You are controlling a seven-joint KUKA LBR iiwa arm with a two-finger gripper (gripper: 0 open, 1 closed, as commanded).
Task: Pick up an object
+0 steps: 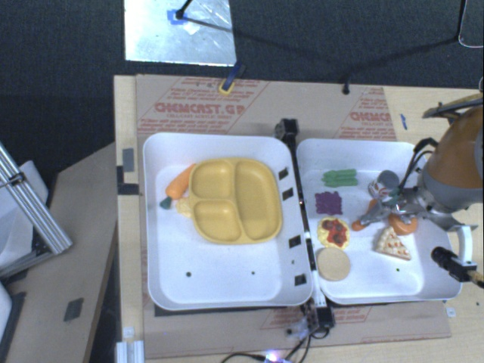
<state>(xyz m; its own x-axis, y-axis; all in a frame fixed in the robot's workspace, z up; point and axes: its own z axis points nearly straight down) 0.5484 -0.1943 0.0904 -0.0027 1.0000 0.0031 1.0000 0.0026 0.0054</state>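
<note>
From above, the bench (pixel 128 203) carried two shallow white bins side by side. The left bin (pixel 162 278) held a yellow divided plate (pixel 231 200) with three compartments, and a toy carrot (pixel 179 181) lay against the plate's left rim, its orange body slanted and its green tip pointing down-left. The right bin (pixel 363 282) held the small play-food pieces: a green bean-like piece (pixel 339 177) near the top, a dark purple bunch like grapes (pixel 328 202) just below it, a round yellow piece with red topping (pixel 333 231) lower still, a plain tan disc like a cookie (pixel 333 264) touching that piece from below, and a pizza slice (pixel 393 244) with red spots lying to the right of the others. An orange piece (pixel 402 224) sat just above the pizza slice, partly hidden by the gripper. The arm (pixel 454 165) came in from the right, its orange band above the grey wrist, and the gripper (pixel 376 204) was low over the right bin, between the purple bunch and the pizza slice. Its grey fingers (pixel 370 216) pointed left and down toward the bin floor, close beside the orange piece, but the pads were too small and too tangled with the pieces beneath to tell whether they stood apart or together, or whether anything lay between them.
</note>
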